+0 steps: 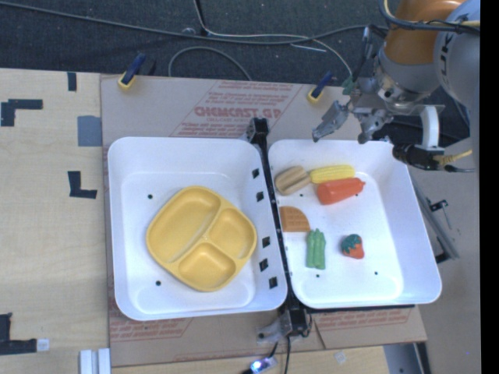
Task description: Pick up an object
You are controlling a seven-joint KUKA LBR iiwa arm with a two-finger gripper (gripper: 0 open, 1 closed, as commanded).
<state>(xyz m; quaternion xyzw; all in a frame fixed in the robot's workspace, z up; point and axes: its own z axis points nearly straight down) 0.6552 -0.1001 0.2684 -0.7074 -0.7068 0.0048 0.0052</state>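
My gripper [347, 129] hangs above the back edge of the right bin [405, 232], its two fingers spread apart with nothing between them. Inside that bin lie a tan hot-dog bun [291, 179], a yellow corn cob [333, 173], an orange-red carrot [340, 191], an orange-brown bread slice [295, 220], a green vegetable [315, 248] and a small red strawberry [352, 245]. The corn and carrot are nearest, just in front of and below the fingers.
The left bin [125, 224] holds a yellow divided plate [201, 237]. A black divider with clips [269, 209] runs between the bins. Cables [234, 41] cross the dark floor behind the bench, and yellow-blue clamps [131, 72] hold the cardboard.
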